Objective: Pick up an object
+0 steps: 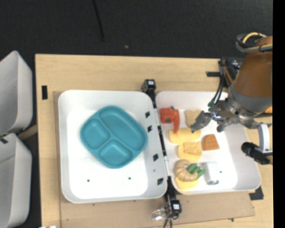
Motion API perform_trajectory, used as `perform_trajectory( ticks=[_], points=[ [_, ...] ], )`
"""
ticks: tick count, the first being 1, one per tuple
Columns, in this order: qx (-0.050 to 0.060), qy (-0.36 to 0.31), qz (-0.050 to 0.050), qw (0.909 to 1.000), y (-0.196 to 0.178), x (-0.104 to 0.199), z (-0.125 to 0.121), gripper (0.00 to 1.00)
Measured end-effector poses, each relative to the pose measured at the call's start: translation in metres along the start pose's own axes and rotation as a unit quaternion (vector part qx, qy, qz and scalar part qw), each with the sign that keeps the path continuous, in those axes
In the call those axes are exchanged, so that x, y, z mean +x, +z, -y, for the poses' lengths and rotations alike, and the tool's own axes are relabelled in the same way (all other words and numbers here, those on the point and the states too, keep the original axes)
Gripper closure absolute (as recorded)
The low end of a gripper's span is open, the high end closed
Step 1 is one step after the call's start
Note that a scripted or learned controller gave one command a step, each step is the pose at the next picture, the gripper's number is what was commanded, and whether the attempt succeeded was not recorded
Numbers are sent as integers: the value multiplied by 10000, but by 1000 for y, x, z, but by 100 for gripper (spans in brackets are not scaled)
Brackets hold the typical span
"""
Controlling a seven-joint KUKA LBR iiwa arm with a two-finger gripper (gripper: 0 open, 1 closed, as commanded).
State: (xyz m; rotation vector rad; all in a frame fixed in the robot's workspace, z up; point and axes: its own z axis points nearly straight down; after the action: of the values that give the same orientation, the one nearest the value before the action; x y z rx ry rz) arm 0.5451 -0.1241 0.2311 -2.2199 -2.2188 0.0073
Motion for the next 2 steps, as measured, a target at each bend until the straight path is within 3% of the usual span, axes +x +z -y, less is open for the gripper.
perform_trajectory(
  ticks=[1,2],
  points=[
    [2,7,-2,10000,53,-4,-10,0],
    [13,1,-7,10000,112,-2,1,0]
  ],
)
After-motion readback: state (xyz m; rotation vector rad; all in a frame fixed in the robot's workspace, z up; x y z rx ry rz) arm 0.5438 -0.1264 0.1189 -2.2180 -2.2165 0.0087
